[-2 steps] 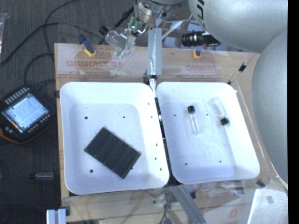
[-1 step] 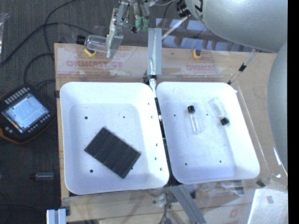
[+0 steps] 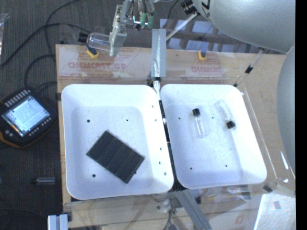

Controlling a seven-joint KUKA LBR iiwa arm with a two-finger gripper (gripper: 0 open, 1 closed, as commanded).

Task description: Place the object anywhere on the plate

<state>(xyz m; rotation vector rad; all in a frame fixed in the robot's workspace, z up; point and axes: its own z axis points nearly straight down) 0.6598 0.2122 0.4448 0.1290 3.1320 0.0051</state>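
The gripper [image 3: 116,46] is hanging above the far edge of the bench, beyond the left bin [image 3: 72,128], and its fingers [image 3: 116,38] are pinching a clear vial [image 3: 99,42] that is lying sideways between them, sticking out toward the view's left; the vial is looking glassy and see-through, and it is sitting over the brown board [image 3: 192,63] rather than over either bin; the grey arm [image 3: 240,8] is filling the upper right corner and reaching across toward the gripper

In the left bin a dark ribbed rectangular plate [image 3: 115,156] is lying flat on the white floor, turned at a slant, nearer the front than the back; the held vial is staying well apart from it, up past the bin's far rim

In the right bin [image 3: 249,166] two more clear vials are resting on their sides; one vial with a black cap at its far end [image 3: 198,122] is lying near the middle of the bin, and the other vial with a black cap at its near end [image 3: 224,114] is lying just beside it toward the view's right, the two apart and not touching

A metal bar [image 3: 158,54] is standing up behind the seam where the two bins are meeting; on the dark floor to the view's left a handheld pendant with a lit screen [image 3: 25,115] is lying with cables running from it, and a small dark cylinder [image 3: 45,180] is lying nearer the front
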